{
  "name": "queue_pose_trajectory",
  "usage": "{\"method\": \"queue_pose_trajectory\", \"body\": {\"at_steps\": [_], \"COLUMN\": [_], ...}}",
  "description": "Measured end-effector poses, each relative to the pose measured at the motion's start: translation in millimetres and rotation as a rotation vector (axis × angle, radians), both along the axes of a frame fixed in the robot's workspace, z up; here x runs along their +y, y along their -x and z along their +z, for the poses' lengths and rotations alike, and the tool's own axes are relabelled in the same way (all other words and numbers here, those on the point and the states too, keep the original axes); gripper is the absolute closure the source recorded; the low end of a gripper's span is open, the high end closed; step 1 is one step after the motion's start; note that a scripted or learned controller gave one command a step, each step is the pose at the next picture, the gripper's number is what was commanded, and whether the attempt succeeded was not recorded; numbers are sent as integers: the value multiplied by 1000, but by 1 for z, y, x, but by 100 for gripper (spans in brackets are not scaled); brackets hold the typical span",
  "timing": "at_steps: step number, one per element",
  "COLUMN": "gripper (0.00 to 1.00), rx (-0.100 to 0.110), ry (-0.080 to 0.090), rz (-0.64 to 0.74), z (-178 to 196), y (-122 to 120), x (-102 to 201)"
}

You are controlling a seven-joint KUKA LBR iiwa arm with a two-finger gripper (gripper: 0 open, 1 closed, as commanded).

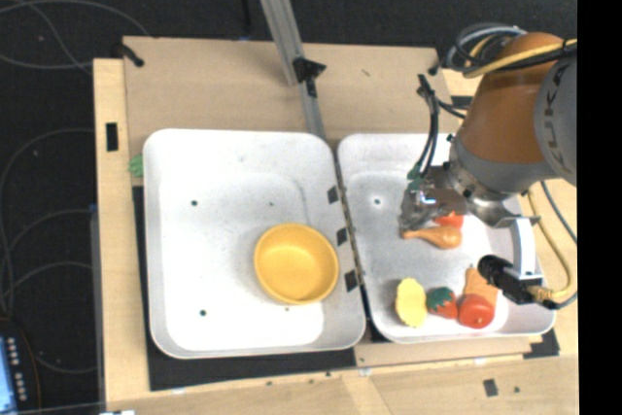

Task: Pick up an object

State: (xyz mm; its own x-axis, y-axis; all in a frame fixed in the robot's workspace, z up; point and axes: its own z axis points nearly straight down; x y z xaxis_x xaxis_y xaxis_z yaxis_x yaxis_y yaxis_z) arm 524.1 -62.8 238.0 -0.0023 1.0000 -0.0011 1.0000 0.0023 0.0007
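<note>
Currently, top-down slant view, both bins visible.

Arm: grey KUKA arm [505, 136] with the orange band, reaching in from the right, wrist over the right bin [384, 175].

Gripper: gripper [420, 207] sits low over the middle of the right bin, metal fingertips pointing toward the bin floor — spread between the fingers is too small and cluttered to read, so can't tell if apart or together. Nothing visibly clamped between them.

Contact: orange pear-shaped toy [439, 233] lies just below and right of the fingertips, near or touching — can't tell which. Its narrow stem end points left.

Other objects, right bin: yellow lemon-like toy [411, 302] near the front edge; just beside it a red tomato-like toy [474, 310] with a small green piece [440, 295] between the two. An orange carrot-like piece [475, 280] sits above the tomato, partly covered by a black fitting [501, 275] on the arm's cable side. These are all well apart from the fingertips, toward the bin's front.

Left bin: left bin [214, 180] holds a yellow bowl [295, 263], upright, lower right area, close to the divider between bins.

Background: metal pole [282, 24] runs up from between the bins.
</note>
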Motion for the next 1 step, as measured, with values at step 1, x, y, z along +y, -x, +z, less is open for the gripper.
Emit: {"method": "queue_pose_trajectory", "body": {"at_steps": [1], "gripper": [100], "rx": [0], "ry": [-2], "rz": [1], "z": [10], "y": [-17], "x": [47]}}
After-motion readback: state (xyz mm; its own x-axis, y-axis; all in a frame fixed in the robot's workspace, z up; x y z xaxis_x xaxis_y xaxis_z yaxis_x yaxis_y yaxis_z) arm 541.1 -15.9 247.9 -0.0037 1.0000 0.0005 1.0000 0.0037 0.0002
